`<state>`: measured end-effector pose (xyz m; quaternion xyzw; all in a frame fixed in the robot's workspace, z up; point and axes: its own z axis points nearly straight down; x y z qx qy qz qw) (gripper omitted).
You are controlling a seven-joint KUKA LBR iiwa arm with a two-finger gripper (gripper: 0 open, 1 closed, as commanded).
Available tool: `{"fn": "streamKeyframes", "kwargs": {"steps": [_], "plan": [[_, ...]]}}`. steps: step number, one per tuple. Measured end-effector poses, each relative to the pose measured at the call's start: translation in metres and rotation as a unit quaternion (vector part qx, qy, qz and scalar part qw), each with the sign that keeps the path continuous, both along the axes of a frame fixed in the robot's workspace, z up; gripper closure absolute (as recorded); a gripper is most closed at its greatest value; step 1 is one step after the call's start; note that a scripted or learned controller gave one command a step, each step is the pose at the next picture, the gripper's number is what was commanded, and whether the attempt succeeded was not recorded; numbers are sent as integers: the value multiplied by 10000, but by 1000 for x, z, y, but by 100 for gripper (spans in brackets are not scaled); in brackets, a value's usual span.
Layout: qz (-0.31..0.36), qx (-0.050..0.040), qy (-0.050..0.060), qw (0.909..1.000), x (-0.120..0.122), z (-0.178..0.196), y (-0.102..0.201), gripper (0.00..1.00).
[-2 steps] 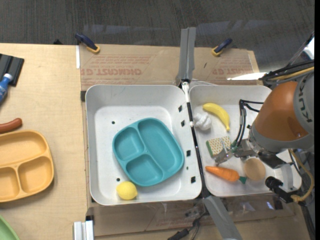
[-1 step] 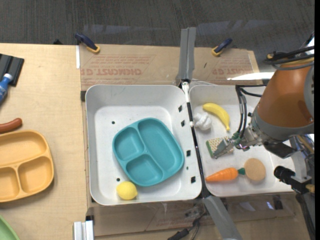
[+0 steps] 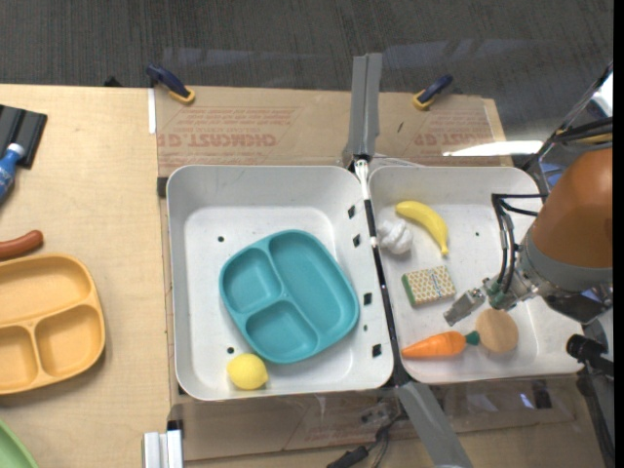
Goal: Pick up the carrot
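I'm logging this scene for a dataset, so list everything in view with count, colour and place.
carrot: 1, orange, right bin, front
banana: 1, yellow, right bin, back
sponge: 1, speckled tan, right bin, middle
white lump: 1, right bin, left wall
tan round thing: 1, right of carrot
divided plate: 1, teal, left bin
lemon: 1, yellow, left bin, front
yellow tray: 1, bench left
sausage: 1, red-brown, above that tray
clamps: 2, blue-orange, back
arm: 1, grey-orange, right
hand: 1, above carrot
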<state>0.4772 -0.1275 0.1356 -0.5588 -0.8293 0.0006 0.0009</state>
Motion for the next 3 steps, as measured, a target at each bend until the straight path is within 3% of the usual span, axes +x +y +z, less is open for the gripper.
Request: {"fn": "streamKeyframes", "kwargs": {"steps": [1,2,3], "plan": [[1723,9,1,9850,0,-45,26,0],[2175,1,-19,9761,46,7,29,0],[2275,-1,-12,9738,1,37,-16,0]]}}
